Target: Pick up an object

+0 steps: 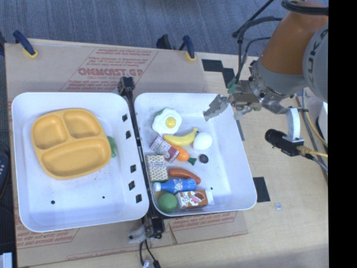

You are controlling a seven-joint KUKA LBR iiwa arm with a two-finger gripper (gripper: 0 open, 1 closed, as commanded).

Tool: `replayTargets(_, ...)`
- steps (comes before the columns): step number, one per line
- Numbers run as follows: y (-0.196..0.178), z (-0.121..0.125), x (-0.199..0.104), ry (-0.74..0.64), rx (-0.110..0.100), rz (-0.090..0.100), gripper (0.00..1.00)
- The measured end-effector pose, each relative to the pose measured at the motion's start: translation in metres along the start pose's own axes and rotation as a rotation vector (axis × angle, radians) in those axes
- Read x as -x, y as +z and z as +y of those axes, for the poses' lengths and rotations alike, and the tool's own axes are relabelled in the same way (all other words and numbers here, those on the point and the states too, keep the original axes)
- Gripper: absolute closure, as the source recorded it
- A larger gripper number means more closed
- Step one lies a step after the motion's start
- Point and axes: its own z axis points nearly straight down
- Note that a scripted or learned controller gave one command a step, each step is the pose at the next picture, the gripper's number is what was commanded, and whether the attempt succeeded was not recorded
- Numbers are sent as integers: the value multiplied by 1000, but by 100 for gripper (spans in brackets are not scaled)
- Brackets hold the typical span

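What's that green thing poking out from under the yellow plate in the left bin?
A green edge peeks out at the right side of the yellow plate, low against the left bin. The plate covers the rest, so what it is cannot be told.

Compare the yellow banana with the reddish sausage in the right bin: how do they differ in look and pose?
The yellow banana is curved, while the reddish sausage is nearly straight. The banana lies higher in the view, beside the fried egg; the sausage lies lower, just above the blue bottle. Both are slim toy foods lying flat in the right white bin.
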Motion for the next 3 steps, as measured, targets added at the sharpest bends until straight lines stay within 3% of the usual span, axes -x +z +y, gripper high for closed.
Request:
replayTargets(1, 119, -41, -20, 95, -3, 1, 0)
replayTargets(2, 171, -19, -37, -59, 11, 0, 0)
replayTargets(3, 194, -21, -37, -354, 11, -3, 0)
